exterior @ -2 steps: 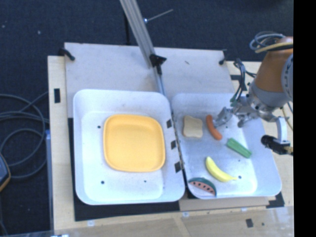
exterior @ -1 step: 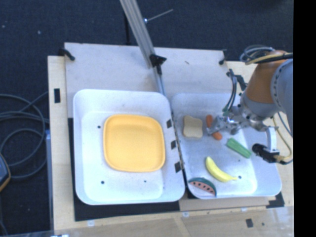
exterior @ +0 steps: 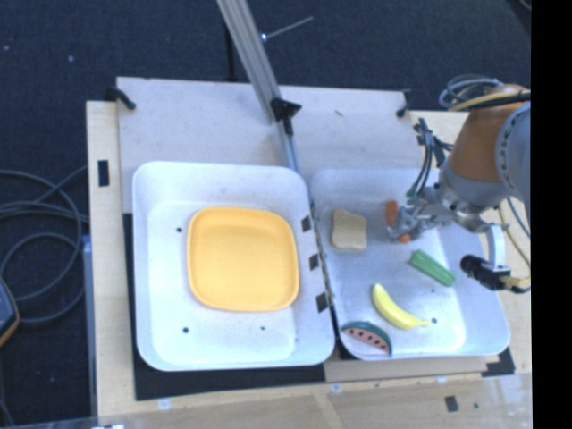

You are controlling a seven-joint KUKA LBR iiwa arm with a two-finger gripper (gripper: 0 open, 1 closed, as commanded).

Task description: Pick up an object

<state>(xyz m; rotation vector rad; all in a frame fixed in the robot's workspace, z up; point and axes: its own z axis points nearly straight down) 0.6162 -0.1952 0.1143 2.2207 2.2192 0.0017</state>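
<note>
Nearest in the right white bin (exterior: 483,333) lie a watermelon-slice toy (exterior: 367,337) and a yellow plastic banana (exterior: 397,308); beyond them a green block (exterior: 432,267) and a tan bread piece (exterior: 349,230). The gripper (exterior: 404,226) seems closed on a small orange-red object (exterior: 394,213), though blur leaves doubt. A yellow square plate (exterior: 242,258) fills the left bin (exterior: 152,239).

The arm (exterior: 487,155) comes in from the right side. It is grey with an orange band above the wrist. It bends down low, and the gripper (exterior: 404,224) at its end points toward the left.
</note>
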